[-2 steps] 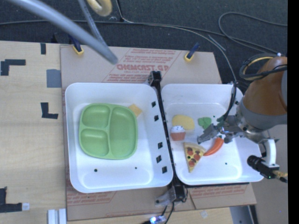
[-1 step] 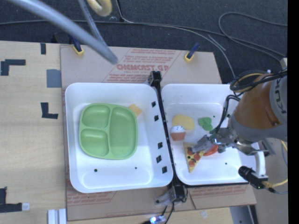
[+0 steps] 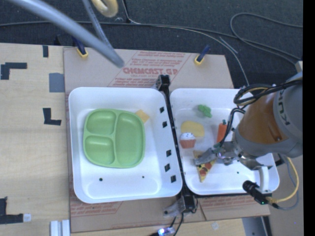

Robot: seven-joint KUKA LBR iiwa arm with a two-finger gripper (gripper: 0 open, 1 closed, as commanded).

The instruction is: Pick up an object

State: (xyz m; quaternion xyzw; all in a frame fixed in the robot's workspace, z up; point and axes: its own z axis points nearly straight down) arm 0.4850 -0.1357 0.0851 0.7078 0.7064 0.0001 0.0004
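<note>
Left bin [image 3: 78, 181]: green divided plate [image 3: 114, 137]; right bin [image 3: 216, 95]: pizza slice [image 3: 204, 170], carrot [image 3: 222, 131], gripper [image 3: 206, 156], finger state indiscernible; cardboard underlay [image 3: 147, 65]

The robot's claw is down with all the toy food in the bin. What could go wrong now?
1. The gripper sits low in the right bin, right above the pizza slice and close to the cupcake. It might nudge one aside and grab nothing.
2. The carrot lies just beside the arm, which could bump it.
3. The pizza slice looks flat, so the gripper may slide over it.
</note>
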